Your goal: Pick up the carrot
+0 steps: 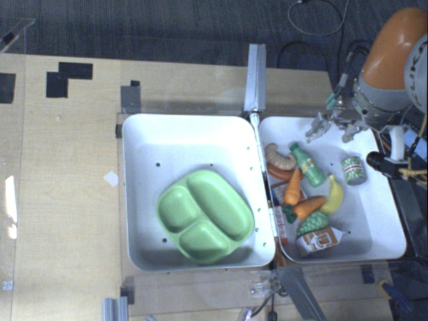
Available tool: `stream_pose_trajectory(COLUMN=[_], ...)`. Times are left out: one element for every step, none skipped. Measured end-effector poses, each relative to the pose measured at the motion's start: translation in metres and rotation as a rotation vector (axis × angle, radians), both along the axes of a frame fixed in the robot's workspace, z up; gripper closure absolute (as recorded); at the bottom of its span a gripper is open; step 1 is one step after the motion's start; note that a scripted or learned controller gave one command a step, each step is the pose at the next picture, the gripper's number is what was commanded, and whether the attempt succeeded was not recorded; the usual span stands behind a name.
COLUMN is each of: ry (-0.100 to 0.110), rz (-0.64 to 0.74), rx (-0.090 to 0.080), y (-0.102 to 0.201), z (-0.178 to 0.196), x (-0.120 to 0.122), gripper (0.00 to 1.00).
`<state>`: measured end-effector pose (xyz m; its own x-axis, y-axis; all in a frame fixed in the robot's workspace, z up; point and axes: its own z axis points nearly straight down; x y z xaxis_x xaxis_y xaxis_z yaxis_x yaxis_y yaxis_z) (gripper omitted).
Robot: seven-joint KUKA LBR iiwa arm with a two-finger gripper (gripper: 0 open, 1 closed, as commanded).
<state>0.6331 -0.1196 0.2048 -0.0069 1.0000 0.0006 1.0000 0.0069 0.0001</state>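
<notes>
Two orange carrots lie in the right bin (384,226): one carrot (293,186) stands nearly upright in the picture, and the second carrot (309,206) lies slanted just below it, against a banana (334,194). My gripper (332,132) hovers over the bin's far edge, above and to the right of the carrots and well apart from them. It is open, its two fingers spread with nothing between them.
Around the carrots lie a green bottle (307,165), a sausage-like piece (279,158), a small can (353,169) and a carton (319,239). The left bin (144,179) holds a green divided plate (205,214). A metal post (255,79) stands between the bins at the back.
</notes>
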Motion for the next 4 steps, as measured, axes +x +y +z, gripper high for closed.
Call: stream_pose_trajectory(ry=[-0.007, -0.01, -0.009, -0.009], rz=[0.111, 0.093, 0.05, 0.05], rx=[-0.001, -0.001, -0.002, -0.002], y=[0.027, -0.013, -0.001, -0.001], z=[-0.109, -0.118, -0.117, -0.117], x=[-0.028, 0.0, 0.008, 0.008], gripper=[0.0, 0.0, 0.0, 0.0])
